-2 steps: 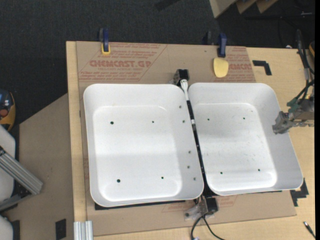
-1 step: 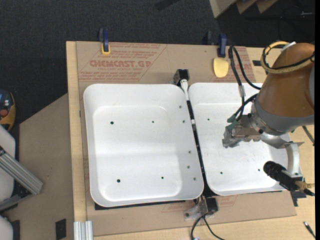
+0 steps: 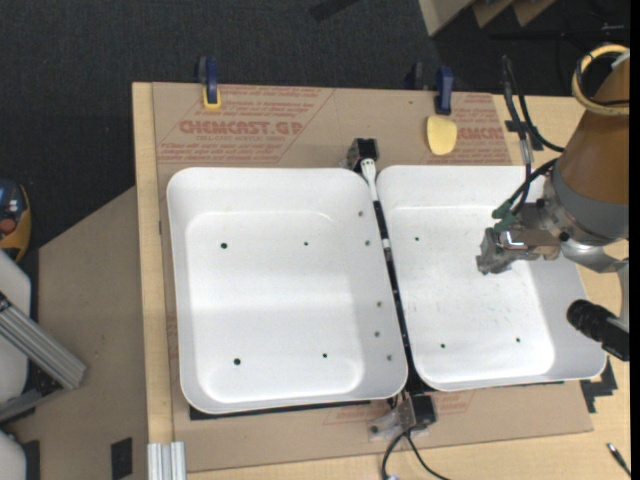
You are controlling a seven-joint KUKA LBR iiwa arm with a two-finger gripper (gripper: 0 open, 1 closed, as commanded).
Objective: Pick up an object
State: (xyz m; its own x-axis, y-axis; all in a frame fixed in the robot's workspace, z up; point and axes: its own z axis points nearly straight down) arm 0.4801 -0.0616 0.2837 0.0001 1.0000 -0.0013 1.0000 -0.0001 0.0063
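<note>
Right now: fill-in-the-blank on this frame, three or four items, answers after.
1. The gripper hangs over the ____ bin.
2. The yellow object lies on the board beyond the bins, beside a ____ clamp.
3. The band above the arm's wrist is ____.
4. The two bins are ____ in colour.

Missing words: right; blue; orange; white

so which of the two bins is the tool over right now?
The right-hand white bin, the one nearer the arm. The tool sits above its upper right part; the left bin is on the far side of the black divider.
</note>
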